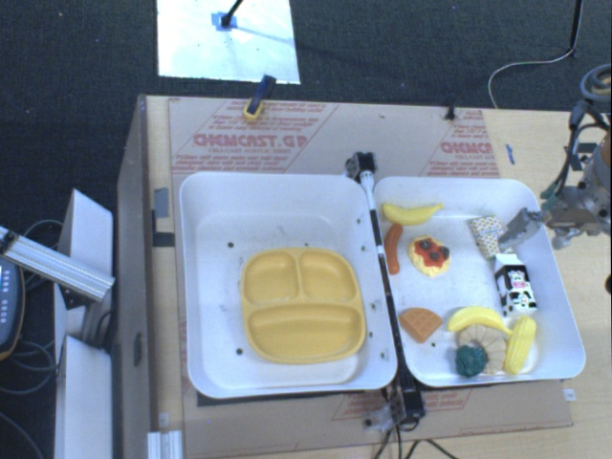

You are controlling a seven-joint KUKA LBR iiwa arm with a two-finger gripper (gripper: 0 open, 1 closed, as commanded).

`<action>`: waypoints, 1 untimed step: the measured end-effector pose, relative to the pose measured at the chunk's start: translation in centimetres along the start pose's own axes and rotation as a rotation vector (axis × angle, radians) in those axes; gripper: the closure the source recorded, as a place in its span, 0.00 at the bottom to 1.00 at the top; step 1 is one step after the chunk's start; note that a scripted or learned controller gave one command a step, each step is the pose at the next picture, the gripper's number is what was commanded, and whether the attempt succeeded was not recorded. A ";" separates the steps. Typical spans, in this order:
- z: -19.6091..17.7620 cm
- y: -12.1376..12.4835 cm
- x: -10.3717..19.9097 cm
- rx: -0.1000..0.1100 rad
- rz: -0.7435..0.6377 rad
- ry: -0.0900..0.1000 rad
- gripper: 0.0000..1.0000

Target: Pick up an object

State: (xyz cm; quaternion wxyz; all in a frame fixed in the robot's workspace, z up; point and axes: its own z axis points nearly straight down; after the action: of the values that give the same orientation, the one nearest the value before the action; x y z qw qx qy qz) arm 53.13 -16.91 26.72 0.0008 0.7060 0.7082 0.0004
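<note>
At the right edge of the bench, the gripper [529, 226] hung over the far right corner of the right bin [564, 338], reaching in from the side. Whether it was open or closed could not be told at this size, and nothing could be made out in its hold; its tip sat just beside a small patterned packet [486, 232], contact unclear. Below the packet, a little milk carton [514, 289] with black-and-white cow markings lay near the right wall. 2 bananas were in that bin: 1 banana [411, 213] near the far wall, another banana [475, 318] lower down, touching a round cracker [489, 347]. A dark green broccoli piece [469, 360] rested against the cracker, and a yellow corn cob [521, 343] lay just right of it. A sausage [393, 248] lay by the divider, with a small pizza [430, 254] beside it and an orange wedge [419, 322] further forward. The left bin [206, 256] held a yellow tray [302, 305] with 3 compartments.
</note>
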 end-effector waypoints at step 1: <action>9.5 -3.4 1.9 0.002 0.001 0.001 0.00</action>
State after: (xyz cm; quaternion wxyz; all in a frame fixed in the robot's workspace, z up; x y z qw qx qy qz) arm 49.76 -15.00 17.21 -0.0001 0.7065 0.7077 0.0000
